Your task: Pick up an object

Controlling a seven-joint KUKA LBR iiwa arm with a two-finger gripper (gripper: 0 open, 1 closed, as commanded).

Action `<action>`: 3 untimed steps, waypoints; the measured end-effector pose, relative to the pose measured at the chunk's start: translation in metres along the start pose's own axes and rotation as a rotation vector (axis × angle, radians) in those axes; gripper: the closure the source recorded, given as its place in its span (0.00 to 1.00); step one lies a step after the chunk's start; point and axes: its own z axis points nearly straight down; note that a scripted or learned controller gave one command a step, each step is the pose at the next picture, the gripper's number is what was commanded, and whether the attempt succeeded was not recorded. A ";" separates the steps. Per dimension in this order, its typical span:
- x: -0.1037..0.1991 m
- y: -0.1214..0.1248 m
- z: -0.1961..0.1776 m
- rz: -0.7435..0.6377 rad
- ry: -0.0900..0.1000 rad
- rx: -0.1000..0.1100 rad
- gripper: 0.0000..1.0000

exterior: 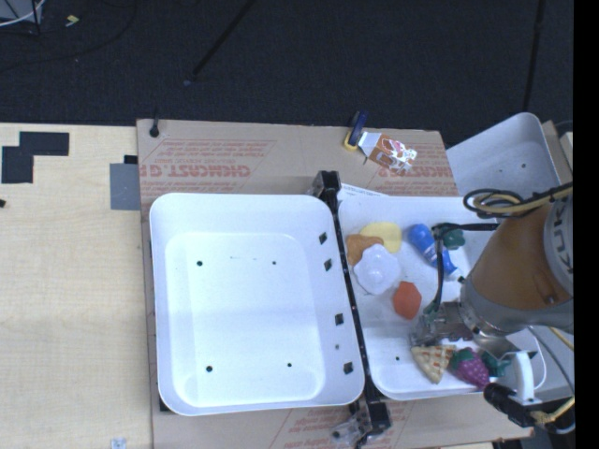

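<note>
Reaching into the right bin (393,382) from the right, I have my claw (435,325) down low over the toys, because all the things to pick from sit in this bin. I cannot tell if my claw is apart or together; it is too small and dark to see, and I see nothing held in it.

Just below my claw lies a pizza slice (432,360), almost touching it. I think that is the toy I am going for, since it is the closest. Beside the slice, under my arm, sits a bunch of purple grapes (472,369). A little up and to the left is a red ball (406,299). Farther up are a clear cup (378,270), a yellow toy (383,235) and a blue toy (420,238).

The left bin (243,307) is far off to the left of my claw, with no need to go there.
</note>
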 end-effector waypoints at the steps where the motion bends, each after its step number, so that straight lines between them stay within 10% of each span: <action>1: 0.064 0.004 -0.172 -0.010 -0.001 -0.016 1.00; 2: 0.027 -0.007 -0.020 0.002 0.000 0.016 1.00; 3: 0.027 -0.002 -0.095 -0.003 -0.002 -0.004 1.00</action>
